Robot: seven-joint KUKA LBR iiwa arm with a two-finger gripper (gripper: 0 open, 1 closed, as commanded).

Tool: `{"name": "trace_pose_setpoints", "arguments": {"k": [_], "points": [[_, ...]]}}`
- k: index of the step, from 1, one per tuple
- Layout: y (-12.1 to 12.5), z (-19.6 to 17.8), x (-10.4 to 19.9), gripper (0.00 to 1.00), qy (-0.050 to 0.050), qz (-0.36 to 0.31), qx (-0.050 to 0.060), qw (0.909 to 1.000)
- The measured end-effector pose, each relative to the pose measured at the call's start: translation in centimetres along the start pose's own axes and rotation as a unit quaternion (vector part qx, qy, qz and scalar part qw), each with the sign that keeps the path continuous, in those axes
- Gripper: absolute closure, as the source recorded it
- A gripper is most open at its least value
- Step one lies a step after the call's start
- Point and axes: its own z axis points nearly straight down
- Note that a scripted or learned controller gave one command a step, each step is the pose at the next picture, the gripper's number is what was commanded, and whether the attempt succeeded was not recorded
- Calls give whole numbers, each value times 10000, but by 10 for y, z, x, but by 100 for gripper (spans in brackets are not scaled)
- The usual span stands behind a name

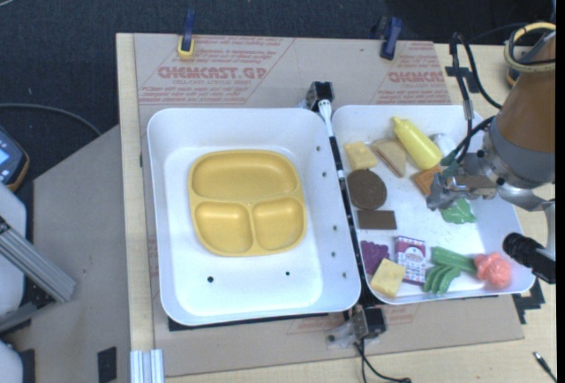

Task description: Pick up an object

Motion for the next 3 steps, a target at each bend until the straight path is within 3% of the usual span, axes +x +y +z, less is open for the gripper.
{"name": "trace_pose_setpoints", "arguments": {"k": [2,3], "points": [[21,12,115,100,5,-3,10,10000],[23,0,105,100,0,26,7,10000]]}}
